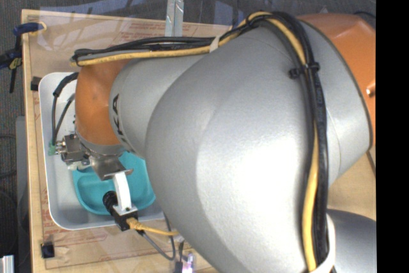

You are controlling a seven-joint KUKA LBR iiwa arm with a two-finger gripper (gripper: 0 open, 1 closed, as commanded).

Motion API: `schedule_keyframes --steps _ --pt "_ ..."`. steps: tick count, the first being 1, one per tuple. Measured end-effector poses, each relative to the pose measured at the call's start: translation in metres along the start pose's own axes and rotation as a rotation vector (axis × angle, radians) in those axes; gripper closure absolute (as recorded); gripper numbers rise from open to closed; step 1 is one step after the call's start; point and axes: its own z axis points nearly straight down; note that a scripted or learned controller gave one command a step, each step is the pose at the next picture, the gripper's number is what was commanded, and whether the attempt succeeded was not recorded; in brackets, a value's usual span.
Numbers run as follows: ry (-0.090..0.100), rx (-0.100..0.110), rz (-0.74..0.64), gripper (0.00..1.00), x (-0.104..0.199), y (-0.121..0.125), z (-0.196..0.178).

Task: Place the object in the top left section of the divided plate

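A: Why does the arm point(255, 137) take up so much of the camera view?

B: It reaches in from the right and bends far over the left white bin point(48, 137), so its grey body sits between the camera and most of the bench point(38, 29). The orange band point(92, 105) above the wrist points down into the bin, and the wrist hangs low over the teal divided plate point(96, 192).

A: And the plate, why there?

B: It lies flat on the bin floor at the near end, which I judge is where a drop from above can land in a section. What can be seen of it is a teal patch under the wrist; the dividers and the top left section are hidden.

A: Where is the object?

B: I cannot make it out. A white, black-tipped piece point(120, 195) on the wrist crosses the plate, but that looks like part of the tool, not cargo.

A: Is the gripper point(80, 160) clenched or released?

B: I cannot tell; the wrist hardware covers that part.

A: The pose, then?

B: Elbow high, forearm steeply down, cables point(153, 48) trailing along its back
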Motion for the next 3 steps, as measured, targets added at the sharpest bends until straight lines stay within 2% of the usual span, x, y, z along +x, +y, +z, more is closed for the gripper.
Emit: schedule_keyframes --steps 1,2,3 --pt "0.001 -0.004 -0.062 1.00 -0.022 0.064 -0.016" --pt "-0.001 -0.007 -0.519 1.00 -0.040 0.070 -0.045" --pt "0.001 -0.004 0.008 1.00 -0.015 0.125 -0.007"
